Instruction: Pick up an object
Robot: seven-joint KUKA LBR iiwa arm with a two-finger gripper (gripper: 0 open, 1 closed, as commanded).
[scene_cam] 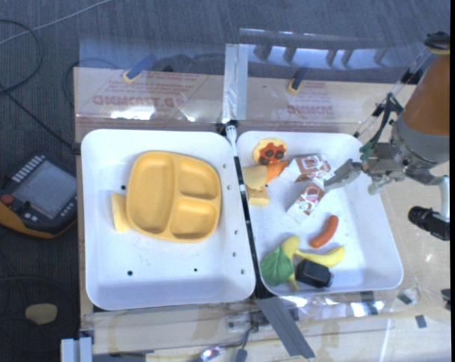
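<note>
Black block (313, 274) and banana (323, 256) lie untouched in right bin (378, 225); end effector (340, 175) (finger state cannot be told) hovers above small cartons (305, 199); nothing lifted yet.

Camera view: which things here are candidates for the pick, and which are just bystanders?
Pick candidates, right bin:
sausage
banana
black block
green leafy toy
small cartons
gripper above them

Just lying about:
yellow divided tray, left bin
teach pendant
</note>
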